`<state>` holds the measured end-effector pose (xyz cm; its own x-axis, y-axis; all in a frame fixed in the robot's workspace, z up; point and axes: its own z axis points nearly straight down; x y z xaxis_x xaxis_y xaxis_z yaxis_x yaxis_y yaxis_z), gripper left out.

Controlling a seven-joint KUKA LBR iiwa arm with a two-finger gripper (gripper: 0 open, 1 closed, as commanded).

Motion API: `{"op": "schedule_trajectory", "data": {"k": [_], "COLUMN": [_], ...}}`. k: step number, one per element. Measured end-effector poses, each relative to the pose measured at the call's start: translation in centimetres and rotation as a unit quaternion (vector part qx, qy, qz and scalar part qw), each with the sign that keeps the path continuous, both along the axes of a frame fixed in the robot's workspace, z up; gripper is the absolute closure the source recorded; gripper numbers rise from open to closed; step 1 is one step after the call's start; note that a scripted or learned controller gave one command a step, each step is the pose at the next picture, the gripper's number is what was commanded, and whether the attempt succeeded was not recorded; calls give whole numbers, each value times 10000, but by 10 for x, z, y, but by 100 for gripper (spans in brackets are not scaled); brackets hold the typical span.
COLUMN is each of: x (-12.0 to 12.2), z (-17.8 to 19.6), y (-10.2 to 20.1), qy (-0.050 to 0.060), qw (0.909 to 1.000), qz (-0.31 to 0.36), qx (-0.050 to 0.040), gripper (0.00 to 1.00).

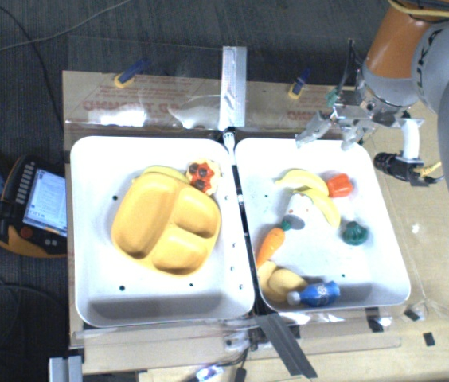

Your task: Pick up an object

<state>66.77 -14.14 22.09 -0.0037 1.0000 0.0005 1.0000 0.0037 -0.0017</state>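
The gripper hangs above the far rim of the right bin, at about one o'clock in the camera view, its two fingers spread apart with nothing between them. The arm runs off from it toward the upper right.

This looks like the approach step: nothing is picked yet, and the gripper is poised over the bin's edge, not over any one object. The next move calls for choosing a target, carrying the gripper in over it, lining the fingers across its narrow side and coming down.

From the gripper, the nearest things lie toward six o'clock: a banana and, just beside it at its three o'clock, a red-orange piece. Further the same way sit a small dark green object and a carrot toward seven o'clock. At the near wall lie a yellow lump and a blue bottle-like object, touching or nearly so.

Well apart, at nine o'clock across the divider, the left bin holds a large yellow dish with a small dark red thing at its far edge. The banana or the red-orange piece seems the easiest reach.
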Motion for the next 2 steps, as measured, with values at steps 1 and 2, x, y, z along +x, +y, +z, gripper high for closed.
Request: {"op": "schedule_trajectory", "data": {"k": [1, 2], "x": [-57, -57], "z": [-128, -119], "y": [-28, -28], "qy": [-7, -6], "qw": [9970, 9969], "qz": [780, 782], "qx": [6, 15], "gripper": [0, 100]}}
